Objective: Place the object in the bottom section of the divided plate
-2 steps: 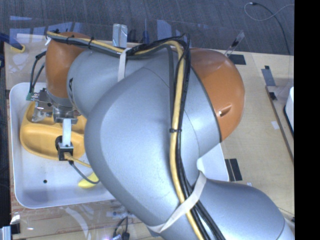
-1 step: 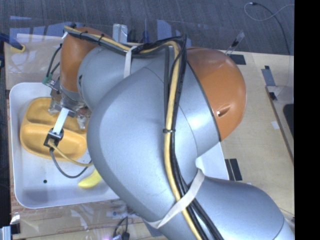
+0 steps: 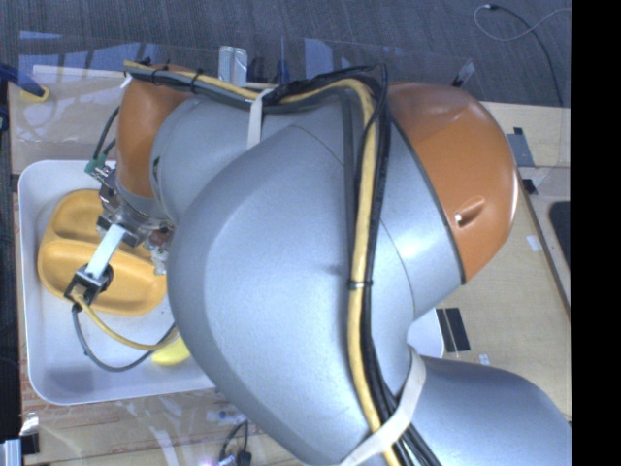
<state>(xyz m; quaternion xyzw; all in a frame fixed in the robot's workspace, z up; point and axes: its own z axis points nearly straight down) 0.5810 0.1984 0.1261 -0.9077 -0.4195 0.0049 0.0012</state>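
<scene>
A yellow divided plate [image 3: 68,250] lies in the left white bin [image 3: 44,382], toward its left side. My gripper [image 3: 144,233] hangs over the plate's right edge, largely hidden under the wrist and the big grey arm. A small yellow object [image 3: 173,354] rests on the bin floor just below the plate, near the bin's front wall, and the arm partly covers it. It lies off the plate and apart from the gripper.
The grey and orange arm [image 3: 340,260] spans the middle and right of the view and hides the right bin and much of the left one. The wooden bench [image 3: 539,163] shows at the far right.
</scene>
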